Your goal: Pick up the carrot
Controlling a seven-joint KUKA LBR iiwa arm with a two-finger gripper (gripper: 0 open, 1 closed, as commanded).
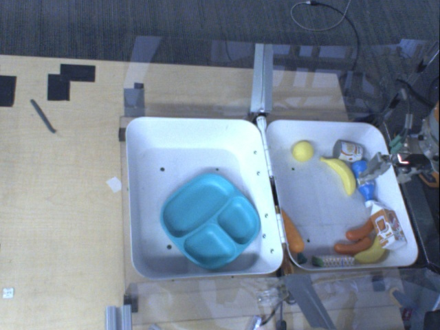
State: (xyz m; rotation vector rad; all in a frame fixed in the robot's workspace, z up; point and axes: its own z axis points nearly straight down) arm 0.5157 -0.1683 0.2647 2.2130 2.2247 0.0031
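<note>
the carrot lies at the near left corner of the right bin, tight against the wall it shares with the left bin, its length running along that wall. just right of it on the near wall lies a thin green and dark stick-like thing, too small to name. further right in the near corner sit two orange-brown sausages, one over the other, with a small yellow banana touching their near side and a brown and white carton leaning beside them against the right wall.

in the left bin a blue plate with three compartments rests toward the near side, tilted a little.

further back in the right bin a larger banana curves down the middle right, with a blue and white object just beside it. behind these are a yellow ball and a small can, near each other at the far wall.

the gripper hangs over the right bin's far right edge, near the larger banana and well apart from the carrot. i cannot tell how its fingers stand. the arm's dark body and cables crowd the right side behind it.
</note>
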